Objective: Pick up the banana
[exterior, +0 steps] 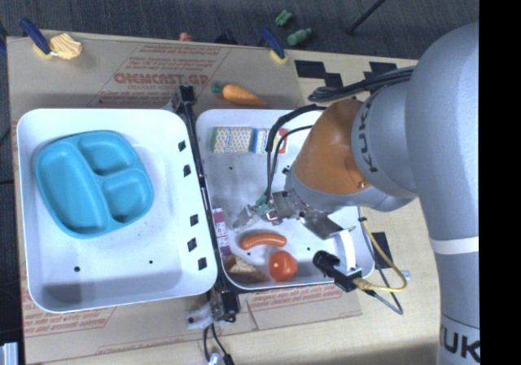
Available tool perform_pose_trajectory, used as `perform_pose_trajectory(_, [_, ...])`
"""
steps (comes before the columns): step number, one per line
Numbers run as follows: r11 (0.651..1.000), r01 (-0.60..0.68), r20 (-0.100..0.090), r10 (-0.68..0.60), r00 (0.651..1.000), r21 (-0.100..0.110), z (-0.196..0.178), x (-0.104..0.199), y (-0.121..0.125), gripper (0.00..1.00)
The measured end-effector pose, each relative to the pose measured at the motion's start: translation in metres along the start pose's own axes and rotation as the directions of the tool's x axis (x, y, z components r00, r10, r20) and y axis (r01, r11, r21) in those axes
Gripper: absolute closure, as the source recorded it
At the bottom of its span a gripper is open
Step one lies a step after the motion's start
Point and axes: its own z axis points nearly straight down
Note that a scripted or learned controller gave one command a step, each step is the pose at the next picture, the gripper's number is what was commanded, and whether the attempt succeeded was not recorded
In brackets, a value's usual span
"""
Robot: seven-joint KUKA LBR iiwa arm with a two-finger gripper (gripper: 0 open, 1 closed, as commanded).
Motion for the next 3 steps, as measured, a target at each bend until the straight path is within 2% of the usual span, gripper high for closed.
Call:
perform_pose_trajectory(1, [0.994,0.109,0.0,-0.109,0.994,-0.001,0.007,-0.013,0.072,0.0])
perform_pose_trajectory(2, [0.603,0.798,-0.001,-0.798,0.603,0.0,0.008,-0.021,0.062,0.0])
perform_pose_trajectory(3, [0.544,0.839,0.005,-0.839,0.544,-0.001,-0.094,0.026,0.092,0.0])
